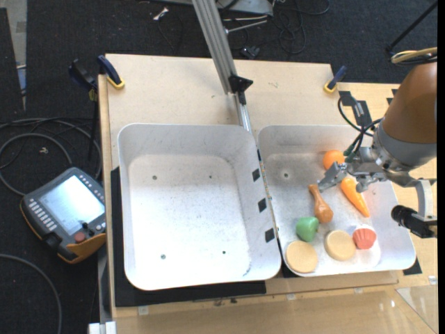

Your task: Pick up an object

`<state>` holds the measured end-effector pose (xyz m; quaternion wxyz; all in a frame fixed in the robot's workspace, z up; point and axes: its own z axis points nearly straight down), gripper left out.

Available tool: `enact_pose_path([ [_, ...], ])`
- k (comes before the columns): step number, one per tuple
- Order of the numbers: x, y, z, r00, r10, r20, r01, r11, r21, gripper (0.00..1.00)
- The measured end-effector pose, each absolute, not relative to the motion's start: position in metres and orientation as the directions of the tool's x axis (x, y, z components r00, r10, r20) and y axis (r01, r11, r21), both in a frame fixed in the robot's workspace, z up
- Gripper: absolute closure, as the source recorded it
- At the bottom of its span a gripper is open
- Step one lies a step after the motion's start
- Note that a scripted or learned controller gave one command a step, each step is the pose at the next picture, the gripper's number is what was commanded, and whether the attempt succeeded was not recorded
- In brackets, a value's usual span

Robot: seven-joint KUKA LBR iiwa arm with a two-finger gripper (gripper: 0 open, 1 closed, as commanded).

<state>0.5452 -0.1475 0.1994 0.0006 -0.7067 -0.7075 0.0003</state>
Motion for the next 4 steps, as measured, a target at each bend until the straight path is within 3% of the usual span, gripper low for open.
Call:
enact_pose_path([
  [1, 0.545, -0.148, 0.199, 0.0, 1.0, 0.0, 1.0, 0.0, -0.001, 0.0],
  [2, 0.539, -0.147, 0.136, 0.001, 1.0, 0.002, 1.0, -0.001, -0.007, 0.0],
  [3, 0.54, -0.146, 0.095, 0.0, 1.0, -0.001, 1.0, 0.0, 0.001, 0.0],
  [4, 0.54, -0.146, 0.106, 0.0, 1.0, 0.0, 1.0, 0.0, 0.003, 1.0],
])
